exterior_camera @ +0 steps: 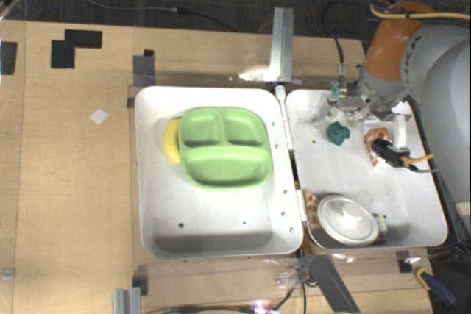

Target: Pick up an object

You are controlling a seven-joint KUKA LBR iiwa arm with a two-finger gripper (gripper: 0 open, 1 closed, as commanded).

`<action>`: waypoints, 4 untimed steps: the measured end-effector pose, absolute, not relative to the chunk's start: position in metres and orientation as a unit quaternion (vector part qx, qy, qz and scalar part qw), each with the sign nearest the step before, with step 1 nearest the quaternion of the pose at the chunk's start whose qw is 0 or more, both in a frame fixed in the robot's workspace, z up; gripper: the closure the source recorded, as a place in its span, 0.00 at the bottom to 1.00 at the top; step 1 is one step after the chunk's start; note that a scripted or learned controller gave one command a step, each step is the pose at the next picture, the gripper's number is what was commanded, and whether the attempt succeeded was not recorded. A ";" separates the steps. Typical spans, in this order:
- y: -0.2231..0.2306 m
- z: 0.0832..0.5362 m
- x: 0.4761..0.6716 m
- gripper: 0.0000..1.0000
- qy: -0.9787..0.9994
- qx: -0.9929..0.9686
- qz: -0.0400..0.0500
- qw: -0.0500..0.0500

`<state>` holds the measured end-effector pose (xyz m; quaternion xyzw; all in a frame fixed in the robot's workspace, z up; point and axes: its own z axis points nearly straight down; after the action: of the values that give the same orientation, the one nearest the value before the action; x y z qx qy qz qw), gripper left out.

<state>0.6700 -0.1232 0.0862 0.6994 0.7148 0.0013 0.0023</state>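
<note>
Over at the far end of the right bin (412, 195), the grey arm (441, 77) with its orange band (386, 48) reaches in from the view's right, and the pincer (344, 108) sits low above the white floor near the bin's back wall. Whether it is spread or pressed together, one cannot tell from this angle, and nothing can be seen caught in it. Just on the near side of it lies the teal object (337, 133), small and lumpy, resting on the bin floor close to the pincer; whether the two touch is not clear. A little to the right of that sits an orange-brown item (377, 136), also on the floor. Down at the near left corner of the same bin, a shiny metal bowl (347, 219) rests with a small brown thing (310, 208) tucked beside it at the wall. Across the divider, the left bin (213, 224) carries a green divided plate (224, 147), and a yellow thing (171, 142) peeks out from under its left edge. Both bins sit on the pale wooden worktop (73, 180).
</note>
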 end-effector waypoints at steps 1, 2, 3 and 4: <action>-0.126 0.085 0.663 0.00 0.687 0.727 0.001 0.001; -0.126 0.097 0.665 1.00 0.689 0.725 0.001 0.004; -0.126 0.097 0.664 0.00 0.689 0.725 0.001 0.004; -0.124 0.086 0.643 0.00 0.669 0.743 0.001 0.002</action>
<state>0.6426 -0.1240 0.0860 0.7430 0.6693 0.0012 0.0020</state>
